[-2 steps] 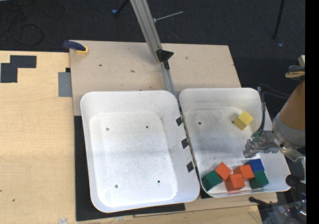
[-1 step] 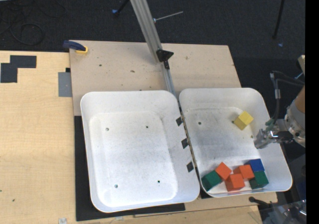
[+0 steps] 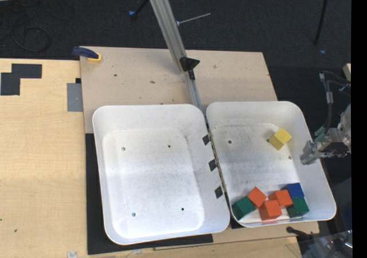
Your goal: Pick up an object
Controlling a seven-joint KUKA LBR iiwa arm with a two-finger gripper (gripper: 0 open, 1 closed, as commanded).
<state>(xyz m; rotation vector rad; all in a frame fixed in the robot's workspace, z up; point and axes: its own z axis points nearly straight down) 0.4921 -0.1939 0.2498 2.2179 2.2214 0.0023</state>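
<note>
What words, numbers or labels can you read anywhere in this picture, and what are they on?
None. The blocks, such as the yellow block, show plain faces, and both white bins and the bench carry no lettering that can be read.

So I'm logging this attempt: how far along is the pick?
Nothing looks done yet. The yellow block sits alone in the right bin, and the orange, green and blue blocks are clustered at its near edge. In hand: the gripper sits at the bin's right rim, with no block seen between its fingers. Left: reaching a block, grasping, lifting.
</note>
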